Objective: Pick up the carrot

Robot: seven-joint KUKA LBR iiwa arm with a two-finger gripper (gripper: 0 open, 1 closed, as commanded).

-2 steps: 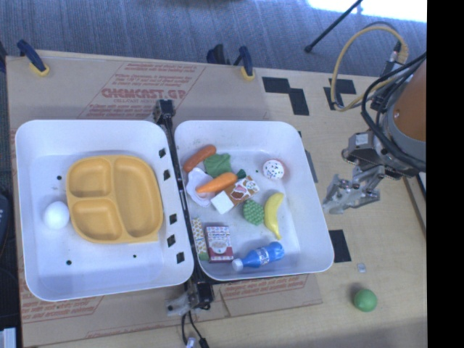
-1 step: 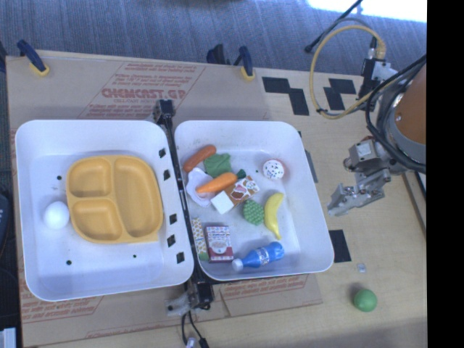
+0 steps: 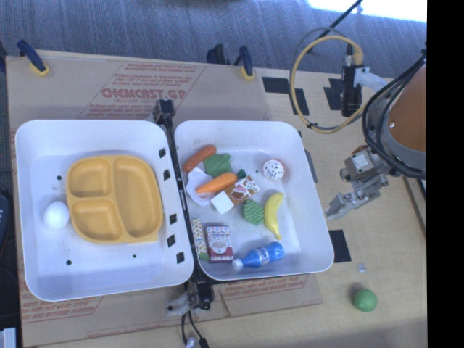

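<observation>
White plastic bins sit side by side: the left bin (image 3: 29,267) bears a yellow divided tray (image 3: 114,198) and a white ball (image 3: 56,214), while the right bin (image 3: 308,187) holds the carrot (image 3: 216,184) among a banana (image 3: 273,214), a blue bottle (image 3: 261,257), a small carton (image 3: 218,243) and other toys. Off to the right over the bench, the gripper (image 3: 341,207) is small and blurred, so whether it is spread or closed cannot be told. Orange and tapered, the carrot lies slantwise near that bin's middle, on a white scrap.

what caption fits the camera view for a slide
Grey arm's pincer hovers outside the right white bin, where an orange toy carrot lies among play food; a yellow divided tray fills the left.
</observation>
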